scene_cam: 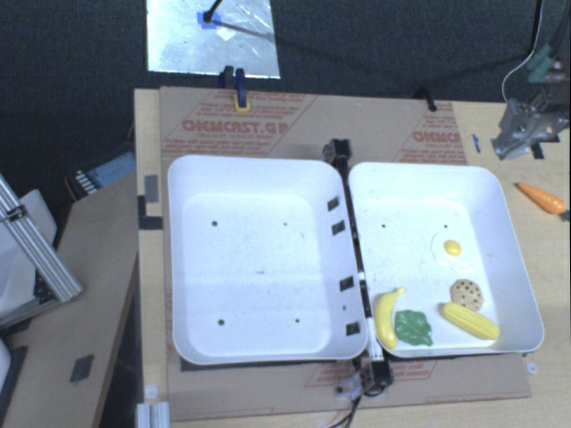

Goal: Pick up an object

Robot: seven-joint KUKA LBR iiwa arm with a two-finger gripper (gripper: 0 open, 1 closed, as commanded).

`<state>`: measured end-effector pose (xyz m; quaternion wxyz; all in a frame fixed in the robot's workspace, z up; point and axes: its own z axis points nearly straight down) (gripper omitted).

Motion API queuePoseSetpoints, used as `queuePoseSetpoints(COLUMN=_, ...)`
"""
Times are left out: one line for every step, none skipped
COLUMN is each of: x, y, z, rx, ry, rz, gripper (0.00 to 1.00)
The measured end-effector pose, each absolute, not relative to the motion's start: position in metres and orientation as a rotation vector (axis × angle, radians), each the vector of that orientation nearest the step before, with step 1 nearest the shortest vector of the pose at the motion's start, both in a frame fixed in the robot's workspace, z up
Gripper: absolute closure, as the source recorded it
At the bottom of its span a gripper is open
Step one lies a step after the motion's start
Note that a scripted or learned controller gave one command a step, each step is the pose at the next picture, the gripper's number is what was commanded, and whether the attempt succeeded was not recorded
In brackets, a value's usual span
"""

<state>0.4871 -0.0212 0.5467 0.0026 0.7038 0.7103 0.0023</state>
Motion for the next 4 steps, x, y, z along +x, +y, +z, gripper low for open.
queuePoseSetpoints(x=0.543, y=0.068, z=0.468, rx=2.211, ry=2.238, rz=-0.005, gripper=1.0)
queuePoseSetpoints(x=0.594, y=0.165, z=0.377, rx=2.21, ry=2.237, rz=-0.002, gripper=1.0)
queuePoseSetpoints(x=0.528, y=0.21, z=0.372, rx=2.211, ry=2.236, rz=-0.001, gripper=1.0)
queuePoseSetpoints(x=0.504, y=0.234, z=0.181, rx=2.223, ry=2.231, rz=-0.024, gripper=1.0)
